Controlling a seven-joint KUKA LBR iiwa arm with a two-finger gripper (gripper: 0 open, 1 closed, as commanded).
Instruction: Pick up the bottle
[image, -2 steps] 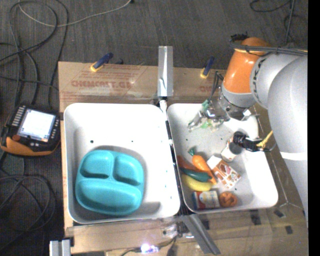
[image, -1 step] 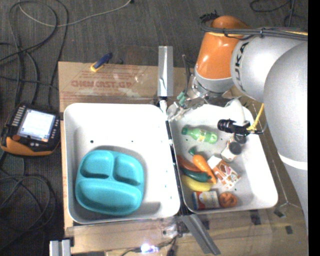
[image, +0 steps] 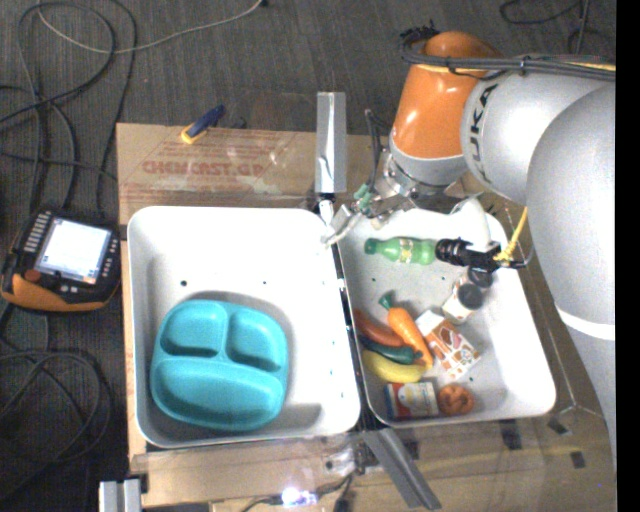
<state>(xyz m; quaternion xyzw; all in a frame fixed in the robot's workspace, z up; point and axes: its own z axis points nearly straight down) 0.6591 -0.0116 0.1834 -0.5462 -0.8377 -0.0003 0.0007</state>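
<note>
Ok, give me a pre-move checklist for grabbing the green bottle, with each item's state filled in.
1. Green bottle located, lying on its side in the right bin: ok.
2. Bottle clear of the carrot and banana: ok.
3. Bottle between the gripper's fingers: not ok, it lies beside them.
4. Gripper over the right bin: not ok, it sits at the bin's upper left corner.
5. Finger opening: cannot tell.

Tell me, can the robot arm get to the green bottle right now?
Probably yes. The green bottle lies on its side at the right bin's far end with bare floor around it, and the arm hangs just above it.
</note>
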